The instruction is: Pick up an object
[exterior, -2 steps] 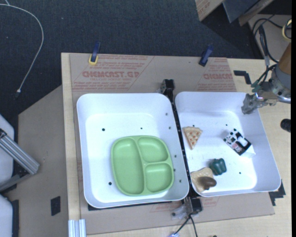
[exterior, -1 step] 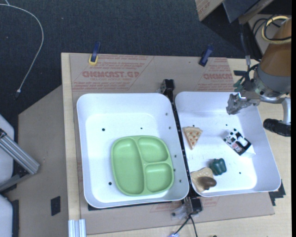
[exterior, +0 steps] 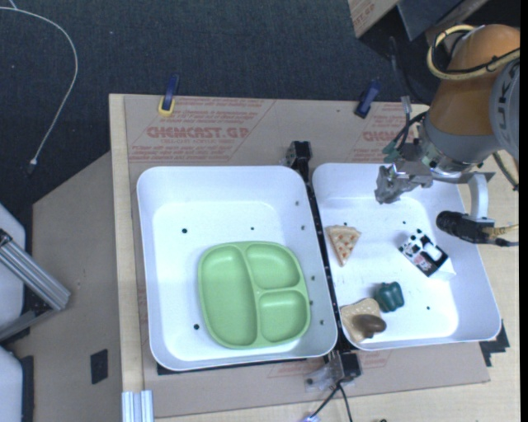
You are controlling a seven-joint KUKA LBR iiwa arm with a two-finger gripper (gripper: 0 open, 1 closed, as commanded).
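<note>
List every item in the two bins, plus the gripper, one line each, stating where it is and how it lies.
Green divided plate: flat in left bin, compartments bare.
Pizza slice toy: flat, right bin, near the divider.
Black-and-white block: lying in right bin.
Green pepper toy: right bin, touching tan piece.
Tan piece: right bin's front edge.
Gripper: above right bin's back, holding nothing visible.

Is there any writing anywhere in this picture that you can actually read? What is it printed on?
"CHEMCAST GP", red print repeated in rows on the brown paper-covered board under the two white bins; partly blurred, so the reading is a best guess.
Small black-and-white printed packet in the right white bin: markings too small to read.
Cardboard box corner at the top edge: print too blurred to read.
</note>
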